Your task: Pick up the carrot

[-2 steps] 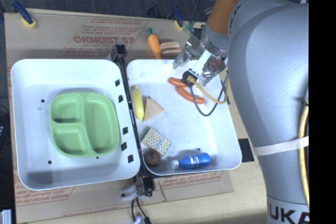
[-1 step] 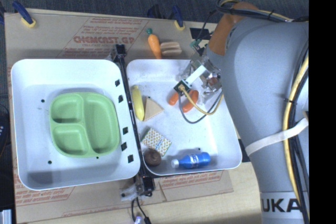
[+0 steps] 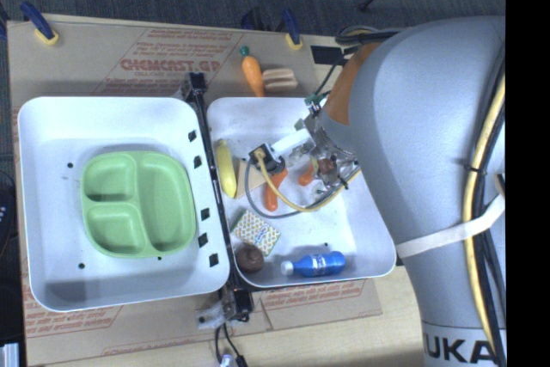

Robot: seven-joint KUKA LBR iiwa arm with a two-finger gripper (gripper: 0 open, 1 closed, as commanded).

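Because the arm (image 3: 430, 142) reaches in from the right and hangs over the right bin (image 3: 374, 245), its grey bulk hides much of that bin's far side, and we read the scene around it. From the fixed camera above the bench, we see the gripper (image 3: 322, 166) low inside the right bin, wrapped in its own cables, with a yellow cable loop (image 3: 296, 204) sagging toward the bin floor. We cannot tell whether the gripper is released or clenched; clutter and blur mask its tip.

We take the carrot (image 3: 271, 190) to be the orange tapered thing lying on the bin floor just left of the gripper, between it and the banana (image 3: 225, 169). Nothing grips it that we can see; it looks to be resting loose. A smaller orange shape (image 3: 307, 176) sits right against the gripper, and we cannot say what it is.

A second carrot with a green top (image 3: 251, 73) lies outside the bins on the cardboard, beside a wooden block (image 3: 279, 80), probably out of play. Nearer us in the right bin lie a blue bottle (image 3: 314, 264), a patterned packet (image 3: 255, 232) and a brown round thing (image 3: 249, 256). The left bin (image 3: 34, 185) holds a green divided plate (image 3: 137, 202).

We judge the grasp not yet made: the gripper seems offset to the right of the carrot.
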